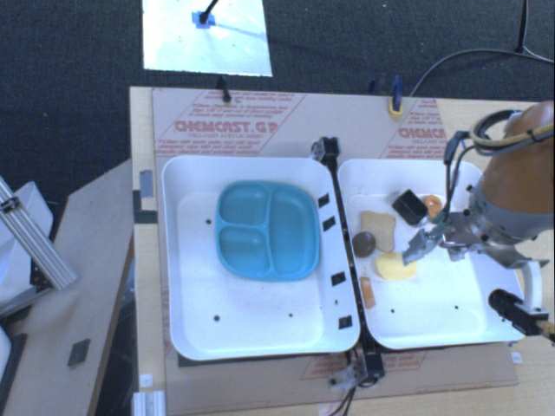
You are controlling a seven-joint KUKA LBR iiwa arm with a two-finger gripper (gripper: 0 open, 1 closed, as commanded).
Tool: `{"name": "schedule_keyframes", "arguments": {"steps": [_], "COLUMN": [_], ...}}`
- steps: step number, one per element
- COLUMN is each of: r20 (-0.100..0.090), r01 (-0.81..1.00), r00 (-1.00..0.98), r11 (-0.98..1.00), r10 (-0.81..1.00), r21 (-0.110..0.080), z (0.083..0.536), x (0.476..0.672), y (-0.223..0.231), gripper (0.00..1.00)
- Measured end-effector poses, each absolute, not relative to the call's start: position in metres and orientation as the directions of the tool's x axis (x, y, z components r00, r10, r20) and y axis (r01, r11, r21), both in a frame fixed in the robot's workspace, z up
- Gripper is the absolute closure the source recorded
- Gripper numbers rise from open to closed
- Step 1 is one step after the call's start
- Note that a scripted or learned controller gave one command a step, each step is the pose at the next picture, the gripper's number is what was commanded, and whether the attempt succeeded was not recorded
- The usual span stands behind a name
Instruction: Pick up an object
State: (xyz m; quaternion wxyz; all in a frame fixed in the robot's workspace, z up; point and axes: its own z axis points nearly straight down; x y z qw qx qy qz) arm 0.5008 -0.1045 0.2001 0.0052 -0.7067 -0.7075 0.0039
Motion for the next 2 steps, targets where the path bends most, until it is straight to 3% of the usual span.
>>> {"name": "schedule_keyframes", "arguments": {"steps": [1, 2], "r20": [0.000, 0.001], "r01": [1.000, 1.000], "r00": [-0.004, 0.000], "r11": [0.004, 0.000], "r10": [1.000, 1.000], "r21": [0.001, -0.004], "z": [0.207, 0.147], "x": [0.504, 0.505], "y": [-0.104, -0.111], "gripper": [0.00, 0.00]}}
